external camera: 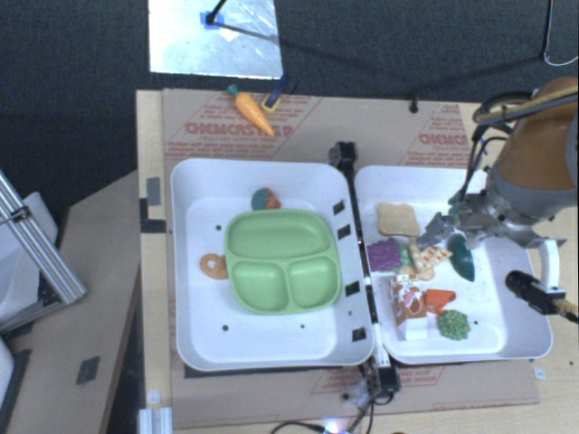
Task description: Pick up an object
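Observation:
My gripper (450,231) hangs low over the middle of the right bin (520,337), on the grey arm coming in from the right. Just under and beside it lie a dark green toy vegetable (463,259) and a tan waffle-like piece (426,259). A bread slice (398,217) and purple grapes (384,254) lie to its left. Toward the bin's front sit a printed carton (408,302), a red-orange piece (440,298) and a broccoli floret (454,324). Nothing is visibly held.
The left bin (194,333) holds a green divided plate (280,260), a pretzel (214,266) and a small teal-and-red ball (265,199). A toy carrot (253,113) lies on the bench behind the bins, near a foil sheet (215,25). A black divider (355,242) runs between the bins.

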Robot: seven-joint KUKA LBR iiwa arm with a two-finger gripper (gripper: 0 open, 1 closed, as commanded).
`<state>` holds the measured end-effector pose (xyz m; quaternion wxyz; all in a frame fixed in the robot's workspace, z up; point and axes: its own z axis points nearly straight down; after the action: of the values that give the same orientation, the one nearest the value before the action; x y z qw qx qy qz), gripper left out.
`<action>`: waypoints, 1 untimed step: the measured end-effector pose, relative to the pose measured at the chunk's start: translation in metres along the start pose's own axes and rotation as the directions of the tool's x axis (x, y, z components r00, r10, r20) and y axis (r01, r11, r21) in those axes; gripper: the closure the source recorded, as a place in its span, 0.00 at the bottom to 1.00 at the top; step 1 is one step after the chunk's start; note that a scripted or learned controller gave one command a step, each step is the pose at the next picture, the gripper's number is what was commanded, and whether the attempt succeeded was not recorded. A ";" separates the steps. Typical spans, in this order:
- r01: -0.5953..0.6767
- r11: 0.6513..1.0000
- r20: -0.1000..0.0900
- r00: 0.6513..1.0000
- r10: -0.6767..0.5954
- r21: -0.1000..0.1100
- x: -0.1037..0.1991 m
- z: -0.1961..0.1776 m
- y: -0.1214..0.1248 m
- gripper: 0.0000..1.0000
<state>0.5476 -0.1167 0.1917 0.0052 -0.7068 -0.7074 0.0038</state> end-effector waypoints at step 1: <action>0.003 1.000 0.002 1.000 -0.003 -0.014 0.000 -0.008 0.003 0.00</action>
<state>0.5505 -0.1164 0.1993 -0.0004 -0.7059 -0.7083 -0.0006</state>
